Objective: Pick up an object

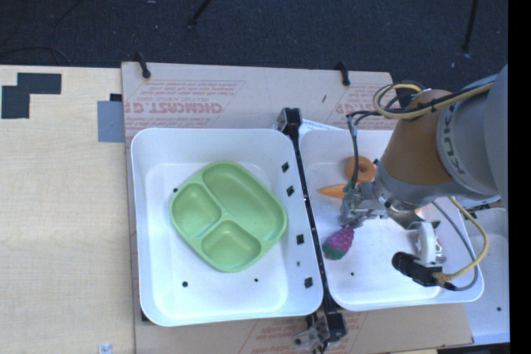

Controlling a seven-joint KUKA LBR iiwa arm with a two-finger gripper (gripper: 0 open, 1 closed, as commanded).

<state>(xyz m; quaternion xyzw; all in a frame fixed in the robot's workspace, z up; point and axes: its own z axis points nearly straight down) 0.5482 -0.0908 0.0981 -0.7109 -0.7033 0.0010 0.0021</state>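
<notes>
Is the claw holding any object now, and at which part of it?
It cannot be told: the claw is just above the purple toy, no grip visible.

— What in the right bin (465, 294)?
— Purple toy (338, 243) with green bits, lying near left wall. Orange toy (358, 172), partly hidden, a bit farther back.

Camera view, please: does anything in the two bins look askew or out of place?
Only slightly: the green divided plate lies rotated, out of square with the left bin. In the right bin, the purple toy and orange toy look ordinary.
</notes>
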